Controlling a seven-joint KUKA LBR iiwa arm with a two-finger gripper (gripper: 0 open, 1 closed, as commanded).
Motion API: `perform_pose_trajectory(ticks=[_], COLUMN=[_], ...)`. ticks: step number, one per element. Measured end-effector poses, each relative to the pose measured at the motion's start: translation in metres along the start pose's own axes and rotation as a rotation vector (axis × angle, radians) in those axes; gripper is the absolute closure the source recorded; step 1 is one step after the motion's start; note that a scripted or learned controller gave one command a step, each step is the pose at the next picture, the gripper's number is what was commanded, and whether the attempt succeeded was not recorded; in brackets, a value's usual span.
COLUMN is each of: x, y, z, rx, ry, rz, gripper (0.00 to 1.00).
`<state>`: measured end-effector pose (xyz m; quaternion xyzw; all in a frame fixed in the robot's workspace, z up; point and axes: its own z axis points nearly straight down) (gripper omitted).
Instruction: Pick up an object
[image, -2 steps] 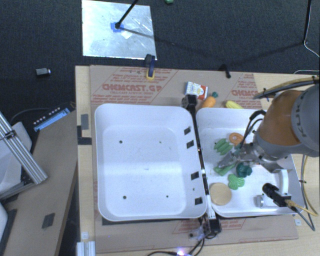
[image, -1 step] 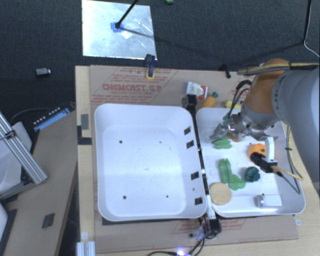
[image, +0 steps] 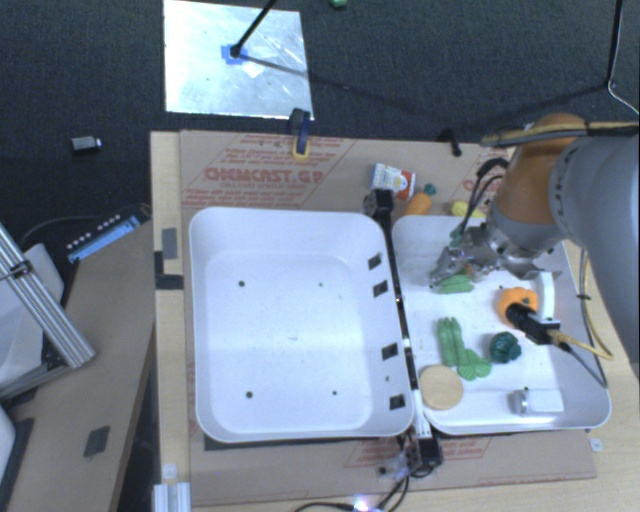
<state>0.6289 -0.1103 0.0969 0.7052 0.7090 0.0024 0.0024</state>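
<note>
Green piece (image: 456, 284), small and flattish, lies in the right bin (image: 575, 405) at about 11 o'clock of that bin's floor, just under the hand (image: 452, 266). Hand is low over it, at or near touching; whether its grip is apart or together cannot be told from this view. Nothing visibly held.

Judgement on handling: looks like a toy vegetable, plastic or rubber, light, probably a little slippery on the smooth white floor. Low profile, so the tips would need to go down almost to the bin floor and close across the short width, near the middle. Risk: it slides away or tips out when squeezed.

Other things in the same bin, moving outward:
- long green ridged piece (image: 450, 340), at 6 o'clock of the hand, well apart from it
- dark green lumpy piece (image: 504, 347), toward 4 o'clock
- orange round piece (image: 518, 300) with a black part across it, toward 4 o'clock, nearer
- tan disc (image: 441, 387) at the bin's 7 o'clock corner
- small grey-and-white block (image: 533, 402) near the 5 o'clock edge

Left bin (image: 215, 400) sits beside the right one, rims touching. Both rest on a board on the desk (image: 90, 400).
</note>
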Motion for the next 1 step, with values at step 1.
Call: perform_pose_trajectory(ticks=[1], x=[0.0611], y=[0.0448], z=[-0.0945], rx=[-0.007], ry=[0.001], rz=[-0.006], gripper=[1.00])
